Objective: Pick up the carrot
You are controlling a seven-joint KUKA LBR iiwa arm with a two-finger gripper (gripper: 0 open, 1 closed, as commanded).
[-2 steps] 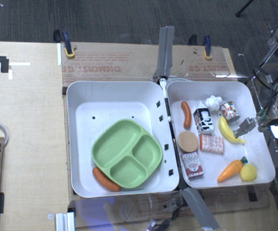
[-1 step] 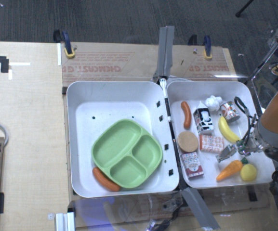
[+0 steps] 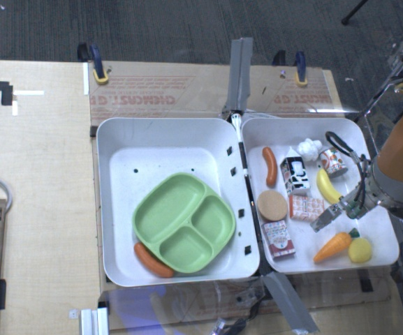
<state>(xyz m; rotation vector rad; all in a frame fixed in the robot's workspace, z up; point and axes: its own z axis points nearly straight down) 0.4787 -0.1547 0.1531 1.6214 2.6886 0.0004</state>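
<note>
Inverted "CHEMCZ…" lettering on cardboard behind bins

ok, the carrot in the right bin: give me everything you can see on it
The carrot is a small orange toy, plastic-looking, tapered, with a dark green stub at its thick end. It lies flat on the floor of the right bin, near the front wall, tip pointing lower left, thick end upper right. The green end sits against a yellow lemon-like piece; actual contact is unclear. The gripper hangs just above and left of it, not holding it.
</note>
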